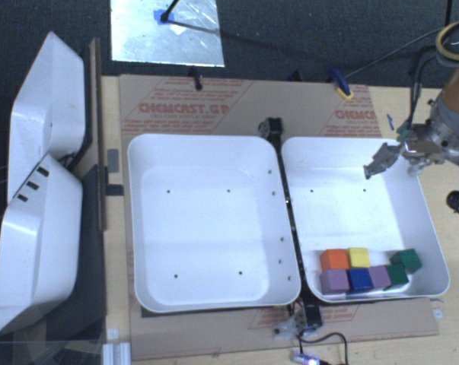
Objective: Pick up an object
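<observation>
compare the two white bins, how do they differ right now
The right bin holds a cluster of colored blocks packed along its near edge; the left bin shows just its white floor with small dark dots. The gripper hangs over the right bin's far side, not the left bin's. Both are shallow, white, rounded at the corners and sit side by side.

place: robotics lab bench | evidence: two white bins (206,147) on protective-film board (237,101), centre | robot arm (450,120) at 3 o'clock | loose cables (320,344) at 6 o'clock | dark carpet (305,14) at 12
</observation>
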{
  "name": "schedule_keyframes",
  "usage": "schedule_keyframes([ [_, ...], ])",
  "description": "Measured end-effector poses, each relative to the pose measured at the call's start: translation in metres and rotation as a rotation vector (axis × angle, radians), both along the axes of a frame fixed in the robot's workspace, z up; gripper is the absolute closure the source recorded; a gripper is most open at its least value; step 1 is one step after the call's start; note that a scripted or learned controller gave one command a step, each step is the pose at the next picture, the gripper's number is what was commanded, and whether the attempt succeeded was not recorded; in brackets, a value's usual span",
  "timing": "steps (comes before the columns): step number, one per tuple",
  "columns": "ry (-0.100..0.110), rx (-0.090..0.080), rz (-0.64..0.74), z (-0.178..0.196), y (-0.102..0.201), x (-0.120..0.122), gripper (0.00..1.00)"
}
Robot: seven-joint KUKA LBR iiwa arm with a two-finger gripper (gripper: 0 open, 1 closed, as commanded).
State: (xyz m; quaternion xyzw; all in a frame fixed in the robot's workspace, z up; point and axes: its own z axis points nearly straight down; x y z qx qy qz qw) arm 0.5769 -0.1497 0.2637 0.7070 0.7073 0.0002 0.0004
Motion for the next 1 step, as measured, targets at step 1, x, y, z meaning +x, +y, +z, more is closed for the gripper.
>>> schedule_keyframes([
  [1,0.003,0.000,-0.005,-0.0398,-0.0536,-0.0226,0.00],
])
